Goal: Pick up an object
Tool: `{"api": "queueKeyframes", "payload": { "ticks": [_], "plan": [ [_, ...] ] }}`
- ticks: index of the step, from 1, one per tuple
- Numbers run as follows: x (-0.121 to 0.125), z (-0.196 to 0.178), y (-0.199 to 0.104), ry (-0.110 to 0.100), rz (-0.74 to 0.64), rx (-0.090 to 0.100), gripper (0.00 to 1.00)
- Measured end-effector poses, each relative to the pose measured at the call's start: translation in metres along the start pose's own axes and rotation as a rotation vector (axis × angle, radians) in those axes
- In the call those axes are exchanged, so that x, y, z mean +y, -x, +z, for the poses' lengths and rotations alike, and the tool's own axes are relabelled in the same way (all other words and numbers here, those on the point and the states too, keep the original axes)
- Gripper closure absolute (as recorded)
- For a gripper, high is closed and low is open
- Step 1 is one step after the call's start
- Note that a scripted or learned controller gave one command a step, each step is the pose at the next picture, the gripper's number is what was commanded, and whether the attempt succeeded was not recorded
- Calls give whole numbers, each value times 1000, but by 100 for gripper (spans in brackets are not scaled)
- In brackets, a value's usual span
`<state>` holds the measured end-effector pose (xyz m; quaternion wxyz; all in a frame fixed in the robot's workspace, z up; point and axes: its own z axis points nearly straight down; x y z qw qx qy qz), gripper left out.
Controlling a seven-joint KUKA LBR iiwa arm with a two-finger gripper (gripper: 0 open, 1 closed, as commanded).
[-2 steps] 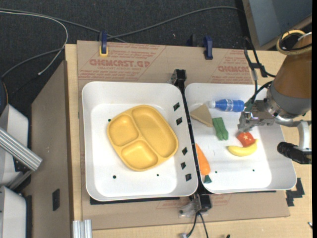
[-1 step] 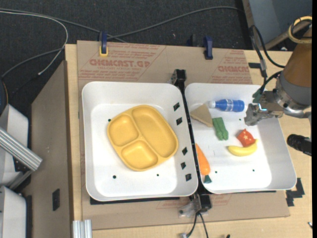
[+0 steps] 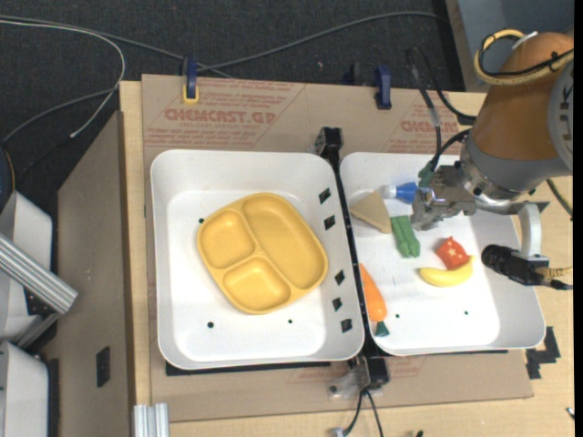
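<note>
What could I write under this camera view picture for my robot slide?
Robot gripper hovers above toy food in the right bin, beside a yellow tray.

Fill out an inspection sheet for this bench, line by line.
Surface: two shallow white bins, left bin and right bin, on a brown board.
Job's things: in the right bin, green block, red strawberry-like toy, yellow banana, orange carrot, tan wedge, blue-capped object.
Clutter: yellow three-compartment plastic tray in the left bin.
Grippers: gripper low over the green block; holds nothing visibly.
Cables: white cable on dark floor; black cables by the arm.
Surroundings: blue clamps on the board edge.
</note>
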<state>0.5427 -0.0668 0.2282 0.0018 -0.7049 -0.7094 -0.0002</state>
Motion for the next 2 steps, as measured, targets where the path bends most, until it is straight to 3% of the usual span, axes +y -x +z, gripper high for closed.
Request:
{"api": "queueKeyframes", "payload": {
  "ticks": [2],
  "plan": [
    [25,-16,-104,4,-1,0,100]
  ]
}}
